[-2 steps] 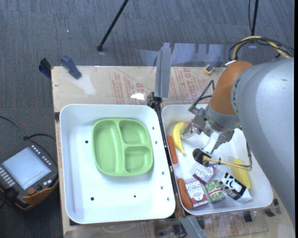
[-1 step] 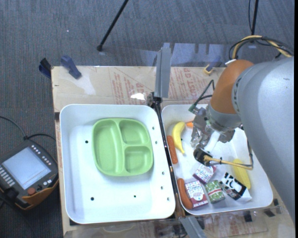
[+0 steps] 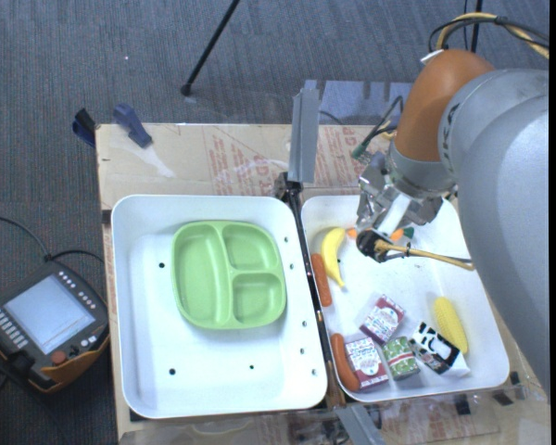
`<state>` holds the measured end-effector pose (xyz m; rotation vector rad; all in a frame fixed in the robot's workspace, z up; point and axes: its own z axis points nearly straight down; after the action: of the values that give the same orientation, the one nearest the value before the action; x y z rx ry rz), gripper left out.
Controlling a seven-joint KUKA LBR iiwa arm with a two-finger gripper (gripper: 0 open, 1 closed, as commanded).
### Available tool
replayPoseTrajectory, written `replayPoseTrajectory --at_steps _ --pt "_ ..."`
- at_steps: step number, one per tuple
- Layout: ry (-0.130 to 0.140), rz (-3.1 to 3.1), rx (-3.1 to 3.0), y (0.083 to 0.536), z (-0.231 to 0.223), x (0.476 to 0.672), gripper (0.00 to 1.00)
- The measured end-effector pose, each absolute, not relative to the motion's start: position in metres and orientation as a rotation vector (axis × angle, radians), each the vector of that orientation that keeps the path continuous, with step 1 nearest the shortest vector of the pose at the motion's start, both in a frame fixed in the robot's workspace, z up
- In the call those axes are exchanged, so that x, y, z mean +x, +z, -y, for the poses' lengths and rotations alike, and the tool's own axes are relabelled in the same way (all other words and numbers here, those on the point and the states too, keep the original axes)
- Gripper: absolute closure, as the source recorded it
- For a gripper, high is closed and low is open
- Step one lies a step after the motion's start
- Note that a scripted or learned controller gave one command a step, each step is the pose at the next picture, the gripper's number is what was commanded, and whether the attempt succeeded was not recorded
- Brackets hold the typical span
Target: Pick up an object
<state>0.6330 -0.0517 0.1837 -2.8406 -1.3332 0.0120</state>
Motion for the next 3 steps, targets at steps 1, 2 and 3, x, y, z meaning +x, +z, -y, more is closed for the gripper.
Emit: replayPoseTrajectory --at_steps 1,2,3 --pt "0.012 1.334 -2.840 0.184 0.052 0.633 0.00" --pt "0.014 1.389 -2.813 0.183 0.025 0.609 0.00" --pt "0.028 1.392 -2.806 0.188 0.024 0.608 1.00"
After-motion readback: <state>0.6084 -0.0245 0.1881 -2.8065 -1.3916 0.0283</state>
